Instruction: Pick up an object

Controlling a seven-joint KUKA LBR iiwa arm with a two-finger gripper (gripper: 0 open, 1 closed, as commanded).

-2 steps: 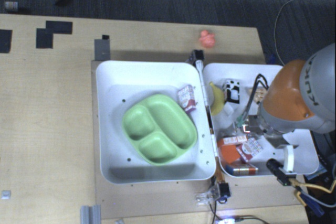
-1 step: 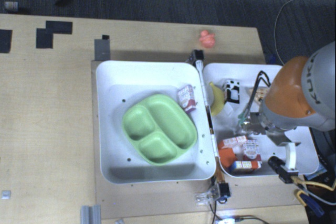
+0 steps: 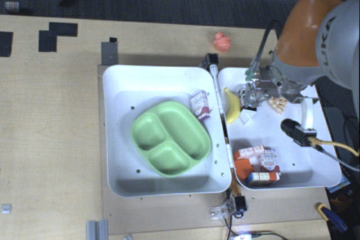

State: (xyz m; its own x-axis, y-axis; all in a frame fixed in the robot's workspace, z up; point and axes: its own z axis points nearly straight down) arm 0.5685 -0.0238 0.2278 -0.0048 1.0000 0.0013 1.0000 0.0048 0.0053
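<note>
My gripper (image 3: 249,97) hangs low over the back left part of the right bin (image 3: 320,174), just right of a yellow banana (image 3: 230,105) that lies against the wall between the bins. A small white scrap (image 3: 246,117) sits right under the gripper. A pale beige thing (image 3: 277,103) lies just to the gripper's right. Nearer the front of that bin lies an orange and white carton (image 3: 256,164). In the left bin (image 3: 115,121) rest a green divided plate (image 3: 170,136) and a small red and white packet (image 3: 199,104).
A pink toy (image 3: 222,41) lies on the wooden bench behind the bins. Black markers (image 3: 56,35) are at the bench's back left. The grey arm with its orange band (image 3: 304,25) comes in from the right over the right bin.
</note>
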